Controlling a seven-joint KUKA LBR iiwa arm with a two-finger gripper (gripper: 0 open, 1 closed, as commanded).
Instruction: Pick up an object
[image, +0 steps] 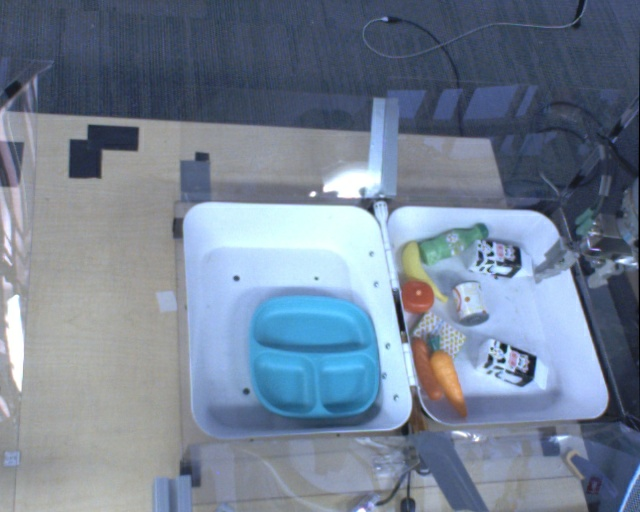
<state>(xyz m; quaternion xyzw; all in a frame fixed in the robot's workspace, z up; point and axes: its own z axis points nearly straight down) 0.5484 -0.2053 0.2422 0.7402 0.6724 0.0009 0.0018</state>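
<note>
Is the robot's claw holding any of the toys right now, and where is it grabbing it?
Nothing. The gripper sits at the right bin's far right edge, with no toy between its fingers. The nearest cow-print carton lies apart from it.

Robotics lab, wooden bench, two white bins, loose cable on grey carpet

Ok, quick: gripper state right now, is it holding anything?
Gripper: at the right bin's far right rim, nothing visible between its fingers; open or closed cannot be told from the camera view.
</note>
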